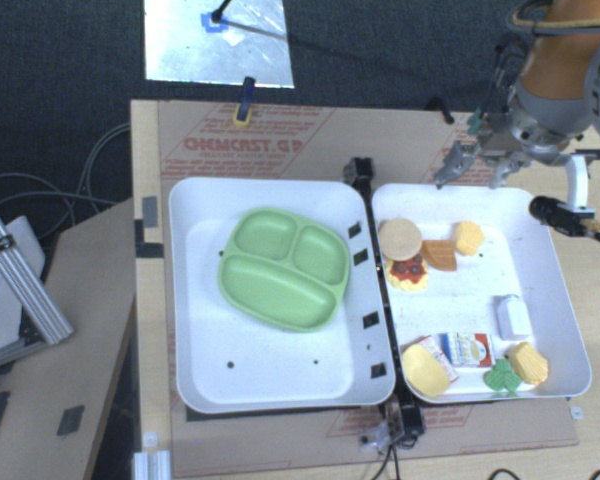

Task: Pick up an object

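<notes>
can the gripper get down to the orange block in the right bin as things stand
Probably yes. The gripper hangs above the right bin's far rim, and the orange block lies uncovered, though the burger bun crowds one side.

A brown board printed in red letters covers the bench, and two shallow white bins sit side by side on it: the left bin and the right bin, edges touching.

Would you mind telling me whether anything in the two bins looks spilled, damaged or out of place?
Nothing stands out. The green divided plate lies flat in the left bin, slightly turned, and the toy food sits loosely scattered in the right bin.
</notes>
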Controlling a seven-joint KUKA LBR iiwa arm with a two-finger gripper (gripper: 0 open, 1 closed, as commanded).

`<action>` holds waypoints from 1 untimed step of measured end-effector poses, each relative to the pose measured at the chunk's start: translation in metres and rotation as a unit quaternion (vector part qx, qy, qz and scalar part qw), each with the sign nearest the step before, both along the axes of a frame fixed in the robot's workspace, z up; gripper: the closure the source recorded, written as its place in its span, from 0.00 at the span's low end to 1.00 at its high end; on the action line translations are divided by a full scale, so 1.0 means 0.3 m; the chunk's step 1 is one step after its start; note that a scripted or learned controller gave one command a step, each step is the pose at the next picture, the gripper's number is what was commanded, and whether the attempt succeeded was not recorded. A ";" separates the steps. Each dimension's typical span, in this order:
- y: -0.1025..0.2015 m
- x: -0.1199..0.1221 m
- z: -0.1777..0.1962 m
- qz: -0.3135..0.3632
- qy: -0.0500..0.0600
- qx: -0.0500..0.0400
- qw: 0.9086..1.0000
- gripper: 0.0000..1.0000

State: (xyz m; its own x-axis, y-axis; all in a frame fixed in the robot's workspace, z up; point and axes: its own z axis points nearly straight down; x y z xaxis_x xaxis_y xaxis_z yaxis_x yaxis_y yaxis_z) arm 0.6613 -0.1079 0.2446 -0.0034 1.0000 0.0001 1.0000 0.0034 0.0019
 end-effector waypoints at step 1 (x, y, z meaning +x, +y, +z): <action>-0.012 0.009 -0.142 -0.001 0.001 0.000 1.000 0.00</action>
